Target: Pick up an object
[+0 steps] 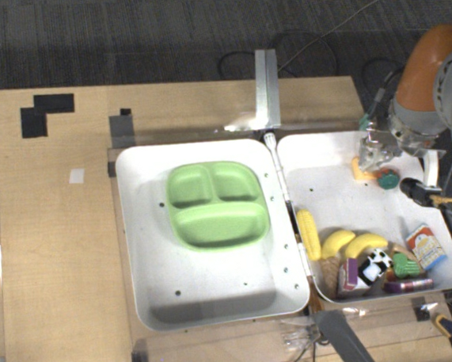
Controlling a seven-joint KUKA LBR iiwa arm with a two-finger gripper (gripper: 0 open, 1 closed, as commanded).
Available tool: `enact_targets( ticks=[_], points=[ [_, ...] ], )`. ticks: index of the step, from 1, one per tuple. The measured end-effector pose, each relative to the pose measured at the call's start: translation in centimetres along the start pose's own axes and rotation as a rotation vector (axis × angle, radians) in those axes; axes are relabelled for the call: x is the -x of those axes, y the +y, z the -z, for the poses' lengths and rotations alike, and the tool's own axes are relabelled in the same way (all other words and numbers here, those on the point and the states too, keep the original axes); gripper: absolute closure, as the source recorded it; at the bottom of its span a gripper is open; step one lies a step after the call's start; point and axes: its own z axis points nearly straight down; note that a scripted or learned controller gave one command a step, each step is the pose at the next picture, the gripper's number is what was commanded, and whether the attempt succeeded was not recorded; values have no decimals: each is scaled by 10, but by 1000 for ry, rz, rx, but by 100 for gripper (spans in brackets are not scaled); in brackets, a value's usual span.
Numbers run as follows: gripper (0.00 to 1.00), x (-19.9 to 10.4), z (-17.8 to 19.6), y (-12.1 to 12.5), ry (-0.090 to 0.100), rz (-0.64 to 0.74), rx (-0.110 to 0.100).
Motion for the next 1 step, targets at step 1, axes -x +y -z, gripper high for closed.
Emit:
enact_targets(
  ticks=[1],
  points=[
    [0, 0, 0, 0, 0, 1, 1]
  ],
)
